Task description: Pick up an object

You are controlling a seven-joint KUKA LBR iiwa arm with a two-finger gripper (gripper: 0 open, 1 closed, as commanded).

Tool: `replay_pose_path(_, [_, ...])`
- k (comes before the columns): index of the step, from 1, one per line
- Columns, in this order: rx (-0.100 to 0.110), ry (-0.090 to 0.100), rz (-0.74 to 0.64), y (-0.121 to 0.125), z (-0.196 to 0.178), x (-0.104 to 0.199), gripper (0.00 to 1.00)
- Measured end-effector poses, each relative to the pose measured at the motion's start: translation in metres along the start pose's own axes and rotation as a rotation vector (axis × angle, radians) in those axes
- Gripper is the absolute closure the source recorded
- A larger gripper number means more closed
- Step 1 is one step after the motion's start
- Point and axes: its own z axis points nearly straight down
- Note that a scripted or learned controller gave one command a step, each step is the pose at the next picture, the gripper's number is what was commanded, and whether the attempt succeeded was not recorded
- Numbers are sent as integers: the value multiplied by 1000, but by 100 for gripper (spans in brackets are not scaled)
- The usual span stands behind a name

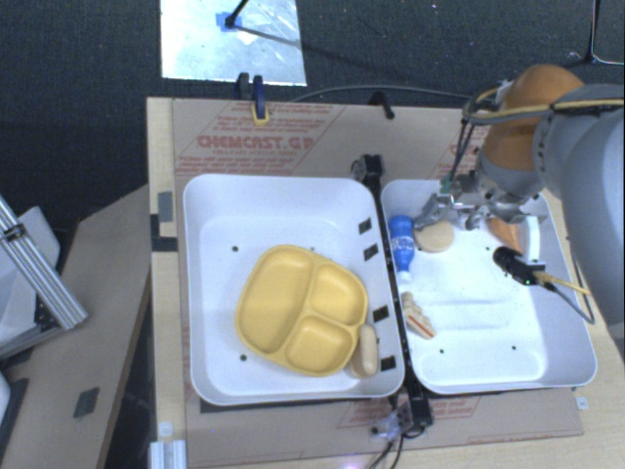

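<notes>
Two bins (293, 198); one yellow tray (301, 309); perhaps five small items.

A blue-capped bottle (401, 244) lies along the right bin's nine o'clock wall. A tan round piece (436, 237) sits just beside it at three o'clock. An orange-striped piece (419, 317) lies at the bottle's six o'clock.

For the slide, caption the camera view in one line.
End effector low in right bin near blue-capped bottle; yellow divided tray in left bin.

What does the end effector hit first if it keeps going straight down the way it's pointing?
Most likely the tan round object in the right bin: the end effector points down just above it. The blue bottle lies further left. Depth is unclear from this slant.
</notes>
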Motion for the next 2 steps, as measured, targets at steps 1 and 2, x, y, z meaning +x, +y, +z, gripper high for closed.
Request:
replay_pose_path(1, [-12, -2, -3, 4, -16, 0, 100])
replay_pose_path(2, [0, -2, 2, -1, -71, -8, 100])
